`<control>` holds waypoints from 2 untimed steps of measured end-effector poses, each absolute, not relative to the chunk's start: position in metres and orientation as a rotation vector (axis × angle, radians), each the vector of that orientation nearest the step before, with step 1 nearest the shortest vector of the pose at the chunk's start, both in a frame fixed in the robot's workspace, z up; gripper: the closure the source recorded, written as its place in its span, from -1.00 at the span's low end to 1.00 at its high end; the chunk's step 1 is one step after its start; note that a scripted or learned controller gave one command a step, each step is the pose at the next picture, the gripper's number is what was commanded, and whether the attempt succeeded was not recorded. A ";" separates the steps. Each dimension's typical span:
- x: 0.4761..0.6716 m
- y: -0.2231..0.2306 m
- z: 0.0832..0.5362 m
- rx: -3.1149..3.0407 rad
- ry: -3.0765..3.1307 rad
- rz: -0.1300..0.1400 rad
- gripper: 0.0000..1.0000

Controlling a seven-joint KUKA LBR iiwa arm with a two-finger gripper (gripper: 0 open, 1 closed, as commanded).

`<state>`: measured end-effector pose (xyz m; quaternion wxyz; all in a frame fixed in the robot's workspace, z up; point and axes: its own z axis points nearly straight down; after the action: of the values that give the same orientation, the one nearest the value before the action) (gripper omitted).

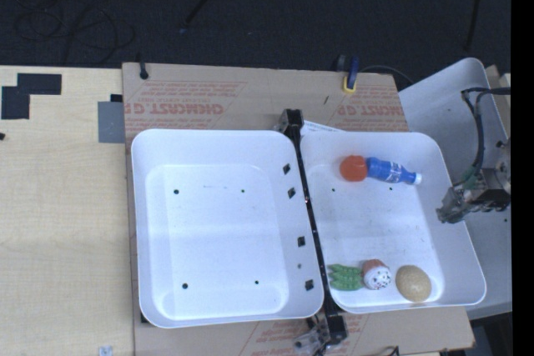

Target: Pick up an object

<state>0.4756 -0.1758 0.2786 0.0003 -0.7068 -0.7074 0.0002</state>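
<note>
The gripper (457,208) hangs at the right bin's (450,162) right rim; how it is set I cannot tell. The bottle (392,172) lies up-left of it, long axis across the bin, touching an orange ball (353,168). Along the near wall: a green toy (345,277), spotted ball (376,274), tan egg (413,283)

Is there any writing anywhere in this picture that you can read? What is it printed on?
"ORIENTAL GF" or something close: faint red letters, upside down in this view, on the brown cardboard sheet under the bins; I am not sure of the letters.
The same print again further right, cut off.
More red print on the cardboard's lower edge: too blurred to read.
Blue bottle in the right bin: its label is too small to read.
</note>
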 end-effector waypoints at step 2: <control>0.476 -0.213 0.273 -2.221 -2.218 0.003 1.00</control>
<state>0.4756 -0.2131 0.2734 0.0015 -0.7077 -0.7065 0.0008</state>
